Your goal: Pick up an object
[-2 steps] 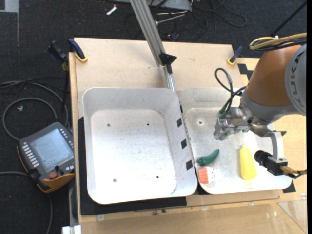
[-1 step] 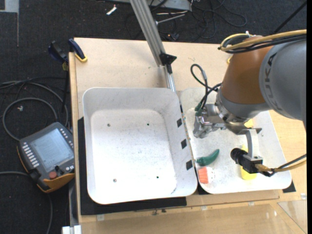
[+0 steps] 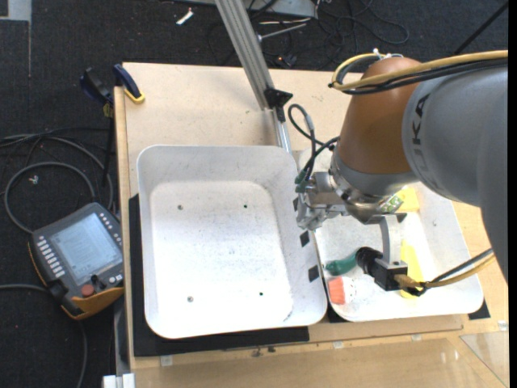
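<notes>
My gripper (image 3: pixel 309 255) hangs over the seam between the two bins, below the grey arm with its orange band. Its two dark fingertips (image 3: pixel 304 238) stand apart with nothing between them, so it is open. Just right of it, in the right bin (image 3: pixel 449 296), lie a green object (image 3: pixel 341 263) and an orange-red block (image 3: pixel 337 291). A yellow object (image 3: pixel 409 254) lies further right, partly behind the arm's hardware. The arm hides much of the right bin's far half.
The left bin (image 3: pixel 147 217) is white with a speckled floor. A slanted metal rail (image 3: pixel 246 47) rises behind the bins. A teach pendant (image 3: pixel 77 253) lies on the floor to the left, among cables.
</notes>
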`<action>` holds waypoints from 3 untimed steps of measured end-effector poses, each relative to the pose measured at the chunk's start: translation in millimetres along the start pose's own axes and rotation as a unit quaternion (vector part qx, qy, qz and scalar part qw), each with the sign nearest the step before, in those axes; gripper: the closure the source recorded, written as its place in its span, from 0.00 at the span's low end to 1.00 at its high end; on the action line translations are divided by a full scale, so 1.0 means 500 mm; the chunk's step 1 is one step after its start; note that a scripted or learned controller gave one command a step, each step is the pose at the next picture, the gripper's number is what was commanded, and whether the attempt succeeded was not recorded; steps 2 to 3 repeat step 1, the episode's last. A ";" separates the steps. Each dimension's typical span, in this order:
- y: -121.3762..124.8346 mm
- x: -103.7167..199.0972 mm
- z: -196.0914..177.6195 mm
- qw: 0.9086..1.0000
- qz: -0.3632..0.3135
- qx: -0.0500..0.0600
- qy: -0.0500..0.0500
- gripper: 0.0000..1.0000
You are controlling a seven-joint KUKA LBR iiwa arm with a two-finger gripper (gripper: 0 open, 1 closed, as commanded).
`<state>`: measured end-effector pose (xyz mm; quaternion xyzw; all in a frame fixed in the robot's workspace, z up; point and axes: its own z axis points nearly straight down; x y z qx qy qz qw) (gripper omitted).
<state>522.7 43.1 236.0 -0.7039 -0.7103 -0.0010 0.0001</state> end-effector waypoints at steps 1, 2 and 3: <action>0.016 0.101 -0.014 1.000 0.000 0.000 0.000 1.00; 0.016 0.101 -0.014 1.000 0.000 0.000 0.000 1.00; 0.016 0.101 -0.014 1.000 0.000 0.000 0.000 1.00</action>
